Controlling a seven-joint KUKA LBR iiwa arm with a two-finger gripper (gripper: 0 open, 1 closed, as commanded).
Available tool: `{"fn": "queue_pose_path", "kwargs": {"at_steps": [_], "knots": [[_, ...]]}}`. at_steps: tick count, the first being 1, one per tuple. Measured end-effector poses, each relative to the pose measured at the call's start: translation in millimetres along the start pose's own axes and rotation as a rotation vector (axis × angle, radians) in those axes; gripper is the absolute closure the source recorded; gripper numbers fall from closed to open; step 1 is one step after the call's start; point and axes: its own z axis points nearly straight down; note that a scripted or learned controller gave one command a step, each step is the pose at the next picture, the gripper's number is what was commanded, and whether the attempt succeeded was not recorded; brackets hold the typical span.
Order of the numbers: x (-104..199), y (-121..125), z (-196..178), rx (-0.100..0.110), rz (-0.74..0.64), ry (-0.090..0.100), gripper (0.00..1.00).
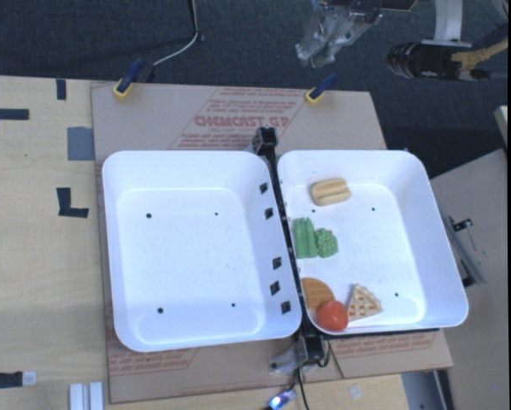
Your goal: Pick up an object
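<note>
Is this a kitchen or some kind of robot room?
Probably a robot lab, not a kitchen: a robot gripper hangs above two white bins, and the bread roll and tomato look like toys.

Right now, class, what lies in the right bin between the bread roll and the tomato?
In the camera view, the green broccoli piece lies between the bread roll and the tomato, with a round brown cookie just above the tomato.

Toy food (315,238) (right bin (409,229))

Scene evenly, brightly lit from overhead. Mild glare is seen on the white bins (187,165); soft shadows lie along their inner walls. The gripper (324,45) at the top edge is blurred.
</note>
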Motion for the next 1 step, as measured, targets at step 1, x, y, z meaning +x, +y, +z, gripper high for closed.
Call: {"fn": "queue_pose_path", "kwargs": {"at_steps": [1], "knots": [[0.6,-0.4,-0.6,0.017,0.000,-0.004,1.00]]}}
